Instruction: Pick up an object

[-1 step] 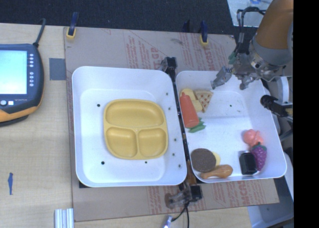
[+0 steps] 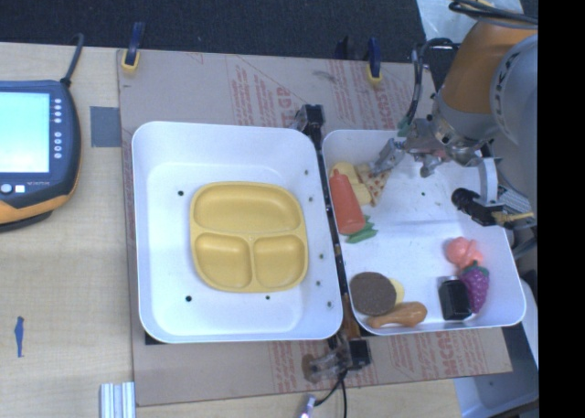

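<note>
Pincer (image 2: pixel 409 158) spread open above right bin (image 2: pixel 416 215), holding nothing.

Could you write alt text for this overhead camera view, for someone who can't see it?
A grey and orange robot arm reaches in from the right, its gripper over the right white bin near a toy carrot, with more toy foods scattered along the bin's near side. The left white bin holds a yellow divided tray.
</note>
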You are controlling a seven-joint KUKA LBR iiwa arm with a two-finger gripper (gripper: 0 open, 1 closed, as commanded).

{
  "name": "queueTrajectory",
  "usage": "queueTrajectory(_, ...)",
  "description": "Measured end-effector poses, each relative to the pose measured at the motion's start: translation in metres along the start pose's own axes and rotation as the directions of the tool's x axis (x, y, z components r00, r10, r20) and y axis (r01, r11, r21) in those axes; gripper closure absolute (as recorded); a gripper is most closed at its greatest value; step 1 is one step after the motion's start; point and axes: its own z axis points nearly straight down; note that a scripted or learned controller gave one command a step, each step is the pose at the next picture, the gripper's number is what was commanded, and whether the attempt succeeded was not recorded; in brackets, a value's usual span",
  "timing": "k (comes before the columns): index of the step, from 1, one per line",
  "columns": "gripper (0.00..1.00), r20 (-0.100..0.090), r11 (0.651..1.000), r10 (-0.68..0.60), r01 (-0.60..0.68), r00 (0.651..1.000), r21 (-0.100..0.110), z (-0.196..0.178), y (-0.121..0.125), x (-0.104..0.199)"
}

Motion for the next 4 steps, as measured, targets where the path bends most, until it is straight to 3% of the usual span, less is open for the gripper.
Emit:
queueTrajectory(1,0.0,0.0,1.0,0.001,-0.001,1.0,-0.001,0.026,0.001,0.033)
queueTrajectory(2,1.0,0.0,1.0,-0.001,0.001,1.0,0.003,0.015,0.0,0.032)
queueTrajectory(3,1.0,-0.002,1.0,0.002,-0.002,1.0,-0.003,-0.075,-0.046,0.074)
queueTrajectory(4,1.0,0.0,1.0,0.002,-0.002,1.0,-0.001,-0.074,-0.073,0.062)
